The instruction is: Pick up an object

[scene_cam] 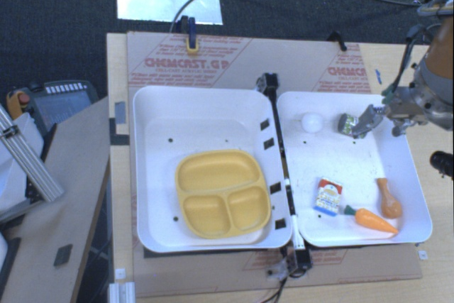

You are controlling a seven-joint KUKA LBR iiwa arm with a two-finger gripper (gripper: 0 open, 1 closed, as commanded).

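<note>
Gripper [383,120] hangs over right bin's [415,174] far edge, beside a small green-grey obj [347,124]; can't tell its state. White ball [311,123] nearby; carton [328,196], carrot [373,221] near front edge. Yellow tray [221,191] in left bin [152,152].

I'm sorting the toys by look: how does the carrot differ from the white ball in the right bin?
The carrot is orange with a green tip; the ball is plain white. The carrot is long and tapered, the ball round. The carrot lies at the bin's near edge, the ball near its far edge. Both rest loose in the right bin.
</note>
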